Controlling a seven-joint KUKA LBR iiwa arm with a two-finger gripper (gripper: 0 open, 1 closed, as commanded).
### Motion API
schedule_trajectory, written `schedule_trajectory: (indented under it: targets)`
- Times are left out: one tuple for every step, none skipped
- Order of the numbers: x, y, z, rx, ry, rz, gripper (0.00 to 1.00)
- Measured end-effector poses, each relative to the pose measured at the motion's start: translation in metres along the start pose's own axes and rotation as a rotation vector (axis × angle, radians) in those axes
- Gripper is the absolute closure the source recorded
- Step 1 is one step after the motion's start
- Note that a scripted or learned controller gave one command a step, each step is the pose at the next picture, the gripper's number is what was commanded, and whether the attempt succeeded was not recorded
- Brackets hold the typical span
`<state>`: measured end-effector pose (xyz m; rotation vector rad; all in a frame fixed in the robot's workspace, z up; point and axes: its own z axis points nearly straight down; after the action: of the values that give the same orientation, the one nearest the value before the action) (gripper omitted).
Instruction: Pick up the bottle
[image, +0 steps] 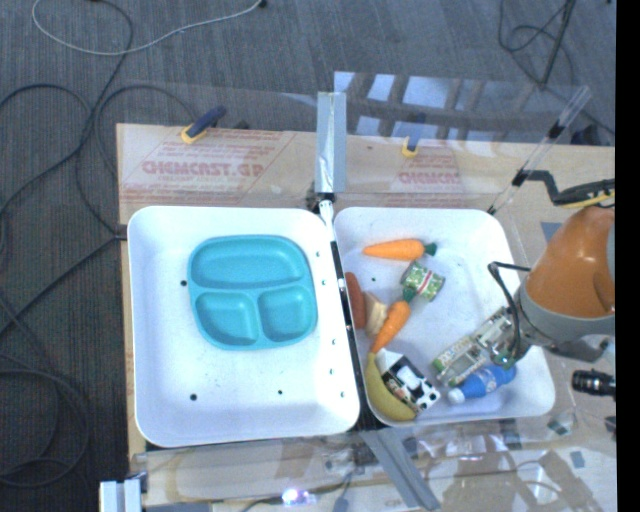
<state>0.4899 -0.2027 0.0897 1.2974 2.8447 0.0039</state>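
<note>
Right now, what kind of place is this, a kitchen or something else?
Probably a robot lab, not a kitchen: a robot arm reaches over white bins of toy food like a carrot, and cables trail across the carpet.

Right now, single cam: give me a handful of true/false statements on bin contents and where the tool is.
1. The blue divided tray lies in the left bin. True.
2. The tool is over the left bin. False: it is low in the right bin, near the front right corner.
3. Two carrots lie in the right bin. True: one carrot near the back, another carrot by the dividing wall.
4. The blue bottle stands upright in the tray. False: it lies on its side in the right bin, right beside the tool.
5. The banana rests at the front of the right bin. True.
</note>
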Motion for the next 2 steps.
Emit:
schedule_trajectory:
  targets:
    - [-0.013,-0.014,-0.01,0.01,0.015,0.129,0.0]
    - [0.009,0.005,0.0,0.006,-0.003,-0.143,0.0]
